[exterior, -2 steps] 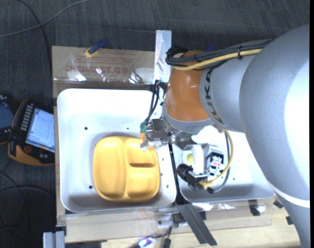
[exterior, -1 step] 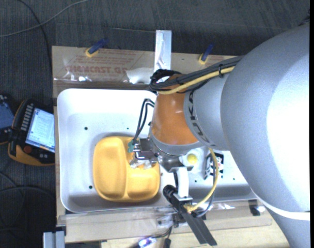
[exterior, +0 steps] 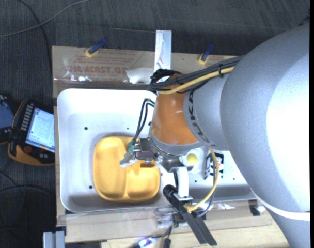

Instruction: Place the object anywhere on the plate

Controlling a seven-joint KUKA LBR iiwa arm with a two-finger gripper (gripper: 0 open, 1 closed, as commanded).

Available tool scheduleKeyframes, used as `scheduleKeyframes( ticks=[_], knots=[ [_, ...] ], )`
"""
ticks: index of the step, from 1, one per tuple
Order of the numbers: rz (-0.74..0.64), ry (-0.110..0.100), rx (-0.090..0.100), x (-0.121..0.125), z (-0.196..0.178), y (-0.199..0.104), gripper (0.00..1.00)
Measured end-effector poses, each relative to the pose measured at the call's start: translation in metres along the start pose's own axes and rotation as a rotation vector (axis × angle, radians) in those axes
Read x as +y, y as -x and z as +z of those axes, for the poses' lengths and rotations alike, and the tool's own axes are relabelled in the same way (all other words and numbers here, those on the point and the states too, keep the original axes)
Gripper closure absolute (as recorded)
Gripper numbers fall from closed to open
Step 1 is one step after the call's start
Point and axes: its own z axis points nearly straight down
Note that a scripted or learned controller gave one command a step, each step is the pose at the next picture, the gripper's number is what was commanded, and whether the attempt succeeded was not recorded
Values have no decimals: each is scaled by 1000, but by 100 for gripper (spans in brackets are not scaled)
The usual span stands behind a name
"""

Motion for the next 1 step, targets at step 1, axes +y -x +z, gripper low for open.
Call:
scheduleKeyframes(
  ticks=[1],
  knots=[
    [46,5,-2,0,-112,62,0]
  ],
)
